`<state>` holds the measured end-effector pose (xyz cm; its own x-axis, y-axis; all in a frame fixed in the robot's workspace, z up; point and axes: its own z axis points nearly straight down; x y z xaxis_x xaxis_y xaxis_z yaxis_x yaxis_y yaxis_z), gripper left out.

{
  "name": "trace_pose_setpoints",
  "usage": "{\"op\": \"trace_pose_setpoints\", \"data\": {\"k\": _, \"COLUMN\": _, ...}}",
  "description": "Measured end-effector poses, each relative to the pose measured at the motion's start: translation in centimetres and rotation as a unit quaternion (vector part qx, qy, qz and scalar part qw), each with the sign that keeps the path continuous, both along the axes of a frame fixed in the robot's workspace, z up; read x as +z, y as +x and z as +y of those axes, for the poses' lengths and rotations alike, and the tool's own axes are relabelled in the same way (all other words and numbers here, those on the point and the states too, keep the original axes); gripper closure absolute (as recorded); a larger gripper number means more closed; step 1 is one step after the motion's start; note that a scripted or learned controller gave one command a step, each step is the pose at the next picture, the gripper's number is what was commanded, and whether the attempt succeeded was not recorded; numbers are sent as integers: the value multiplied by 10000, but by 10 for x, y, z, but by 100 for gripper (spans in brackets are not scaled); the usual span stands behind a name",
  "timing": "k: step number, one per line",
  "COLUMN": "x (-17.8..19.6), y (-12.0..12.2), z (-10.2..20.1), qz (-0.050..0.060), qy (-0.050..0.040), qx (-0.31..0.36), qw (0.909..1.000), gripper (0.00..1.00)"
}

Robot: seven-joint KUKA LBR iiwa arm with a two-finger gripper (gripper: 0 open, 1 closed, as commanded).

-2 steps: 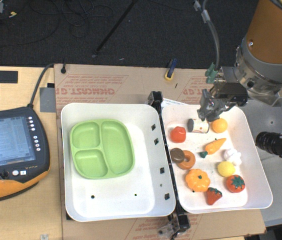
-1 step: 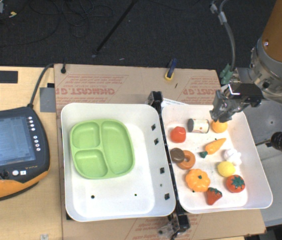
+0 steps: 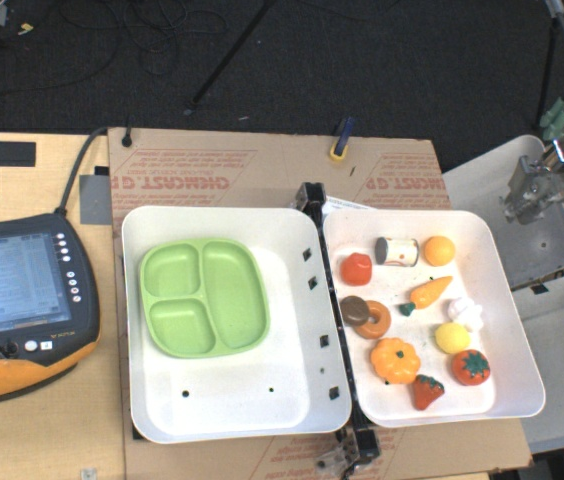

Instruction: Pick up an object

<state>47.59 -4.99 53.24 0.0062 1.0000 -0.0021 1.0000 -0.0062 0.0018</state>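
The right white bin holds several toy foods. A red cup-like piece, a white and black cylinder and an orange lie along its far side. A carrot, a brown donut and a white lump sit mid-bin. Nearer the front are a yellow lemon, an orange pumpkin, a red tomato and a strawberry. All rest apart or barely touching on the bin floor.
The left white bin carries a green divided plate. A teach pendant lies at the far left. A blue and yellow clamp sits behind the bins. A grey metal fixture stands beyond the right bin's far corner.
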Motion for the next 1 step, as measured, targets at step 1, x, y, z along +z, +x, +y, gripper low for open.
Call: {"op": "trace_pose_setpoints", "data": {"k": 1, "x": -67, "y": 0, "z": 112, "qz": 60, "qy": 12, "qx": 87, "qw": 9999, "gripper": 100}}
